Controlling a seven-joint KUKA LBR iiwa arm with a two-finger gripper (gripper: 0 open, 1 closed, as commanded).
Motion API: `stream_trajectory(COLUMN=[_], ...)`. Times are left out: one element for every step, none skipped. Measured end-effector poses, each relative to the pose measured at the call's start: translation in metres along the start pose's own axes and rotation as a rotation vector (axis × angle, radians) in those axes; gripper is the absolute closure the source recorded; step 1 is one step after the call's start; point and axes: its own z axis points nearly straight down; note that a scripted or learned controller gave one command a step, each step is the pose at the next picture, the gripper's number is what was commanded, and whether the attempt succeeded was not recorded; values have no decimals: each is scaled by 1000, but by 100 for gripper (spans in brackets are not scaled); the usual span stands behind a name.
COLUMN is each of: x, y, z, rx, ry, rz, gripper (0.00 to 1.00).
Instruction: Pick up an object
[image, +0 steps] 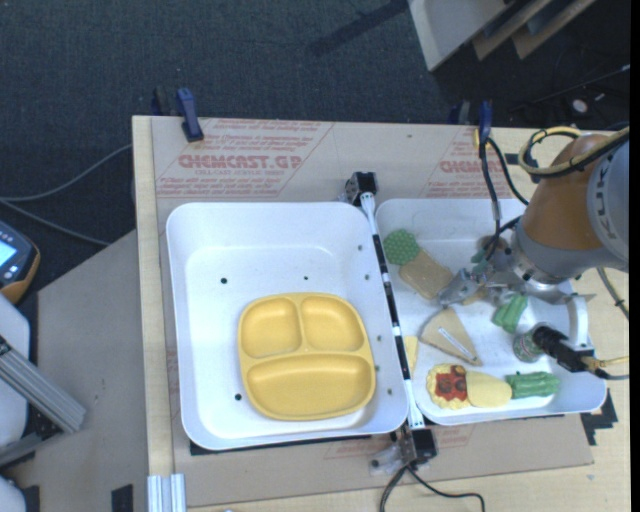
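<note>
Yellow tray (304, 357) in left bin (200, 250); gripper (468, 287), jaw state indiscernible, low over toy foods in right bin (450, 215), frame right.

Red print "CHEMCAST GP" on the bench's brown protective sheet (240, 160) behind the left bin, the same red lettering partly visible (too cut off to read) behind the right bin
</note>
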Motion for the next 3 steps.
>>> stream_trajectory(x=[-74, -1, -25], y=[24, 62, 46], z=[-65, 1, -17], rx=[-17, -8, -7], ry=[-12, -3, -5], rz=[5, -6, 2], gripper=[0, 0, 0])
